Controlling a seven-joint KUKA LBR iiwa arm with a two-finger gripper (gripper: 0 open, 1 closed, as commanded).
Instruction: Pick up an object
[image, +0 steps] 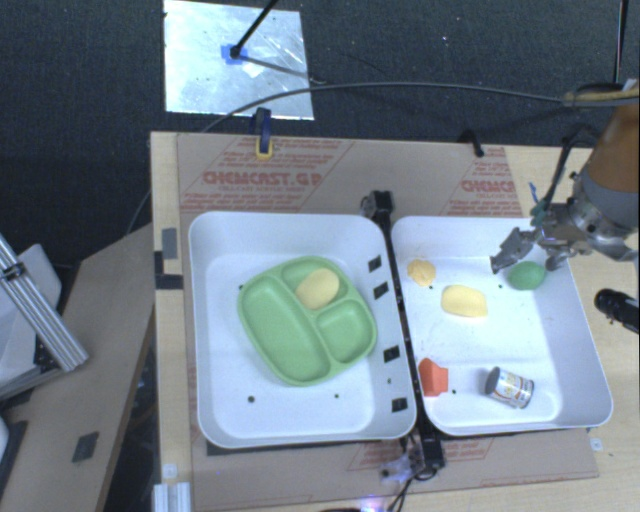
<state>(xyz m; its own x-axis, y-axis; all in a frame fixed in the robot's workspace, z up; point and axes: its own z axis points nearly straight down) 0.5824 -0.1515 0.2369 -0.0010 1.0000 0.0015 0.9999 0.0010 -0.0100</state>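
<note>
Here the arm is reaching in over the far right corner of the right bin (570, 345), and the gripper (528, 253) is hanging just above a small green object (526, 275). Its two fingers are standing apart, one (507, 250) pointing out to the left of the green piece and the other sitting closer to its top, so nothing is lying between them and the green object is resting on the bin floor near the right wall. Other candidates are lying in the same bin: a larger yellow piece (464, 301) just beside the green one, a small yellow piece (422, 271) toward the divider, an orange piece (433, 377) and a small can (509, 387) on its side near the front edge. In the left bin (225, 300) a green divided tray (300, 325) is holding another yellow object (319, 288). The risk, as I am judging it, is that the rounded green piece is sitting off-centre under the spread fingers, so a closing finger may be nudging it sideways toward the wall instead of trapping it. Descending too close to the wall could also be catching a fingertip on the bin's rim.
</note>
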